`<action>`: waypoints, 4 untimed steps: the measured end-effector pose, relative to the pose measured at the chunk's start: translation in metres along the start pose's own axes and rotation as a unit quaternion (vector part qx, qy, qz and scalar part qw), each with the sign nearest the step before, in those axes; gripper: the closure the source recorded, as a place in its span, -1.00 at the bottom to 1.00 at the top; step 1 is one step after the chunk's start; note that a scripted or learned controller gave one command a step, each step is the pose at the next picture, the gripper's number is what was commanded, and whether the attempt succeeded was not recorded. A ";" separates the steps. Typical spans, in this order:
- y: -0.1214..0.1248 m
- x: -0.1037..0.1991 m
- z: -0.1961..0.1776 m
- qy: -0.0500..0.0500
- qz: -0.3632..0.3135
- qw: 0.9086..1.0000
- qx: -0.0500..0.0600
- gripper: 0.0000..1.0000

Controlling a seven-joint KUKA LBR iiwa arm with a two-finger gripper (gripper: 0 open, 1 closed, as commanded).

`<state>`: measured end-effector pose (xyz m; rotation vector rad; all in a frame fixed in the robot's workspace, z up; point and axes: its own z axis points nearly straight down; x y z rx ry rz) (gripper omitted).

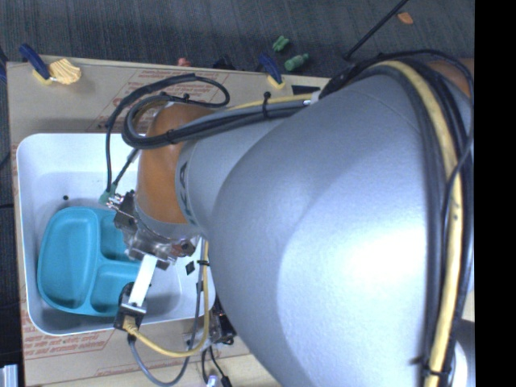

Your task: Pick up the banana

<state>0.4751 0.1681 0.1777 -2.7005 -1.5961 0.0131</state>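
blue dish (74,256): teal-blue plastic with two shallow hollows, lying flat; every place below is given from it.
white bin (48,156): holds the blue dish; the dish fills its near part, and bare white floor runs on past the dish's far edge.
dark speck (66,198): on the bin floor, just past the blue dish's far edge; too small to name.
arm (339,232): grey and bulky, to the right of the blue dish, taking up the whole bench on that side.
orange band (160,168): up and to the right of the blue dish, close to its far right corner.
gripper (153,247): at the blue dish's right edge, seen from behind the wrist; i cannot tell whether it is open, closed or gripping anything.
banana: i cannot tell where it lies relative to the blue dish.
black cables (173,95): a loop well beyond the blue dish, over the bin's far rim.
bench (89,83): brown board around the bin, beyond the blue dish.
blue clamp (36,59): on the bench's far left corner, well beyond the blue dish.
green pieces (286,51): on the dark floor, far up and right of the blue dish.
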 end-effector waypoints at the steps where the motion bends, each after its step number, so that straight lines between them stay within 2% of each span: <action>1: 0.052 -0.093 -0.045 0.001 -0.018 1.000 -0.003 1.00; 2: 0.027 -0.048 0.087 0.001 -0.124 0.992 -0.001 1.00; 3: -0.022 0.041 0.087 0.001 0.027 1.000 -0.001 1.00; 4: 0.016 0.004 -0.047 0.002 0.065 0.998 -0.002 1.00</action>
